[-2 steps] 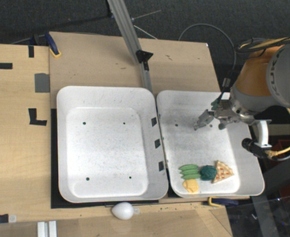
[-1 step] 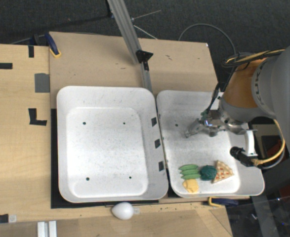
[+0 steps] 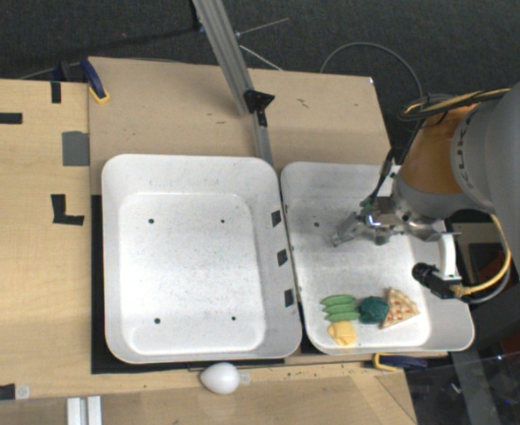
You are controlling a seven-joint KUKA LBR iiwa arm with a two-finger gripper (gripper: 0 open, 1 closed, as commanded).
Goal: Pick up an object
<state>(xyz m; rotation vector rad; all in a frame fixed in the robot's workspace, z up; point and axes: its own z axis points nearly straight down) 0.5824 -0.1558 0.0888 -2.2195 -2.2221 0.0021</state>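
Even, fairly bright overhead light, both white bins (image 3: 193,171) near washed out with mild glare, soft short shadows under the bin rims, dark floor around the bench (image 3: 29,193) dim and grainy, overall slightly soft focus, low resolution

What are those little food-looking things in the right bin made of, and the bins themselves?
The green pea pod, broccoli-like piece, yellow piece and pizza slice look like moulded plastic toys: flat, bright colours, though too small to be sure. The right bin and left bin look like matt white plastic with rounded, formed rims.
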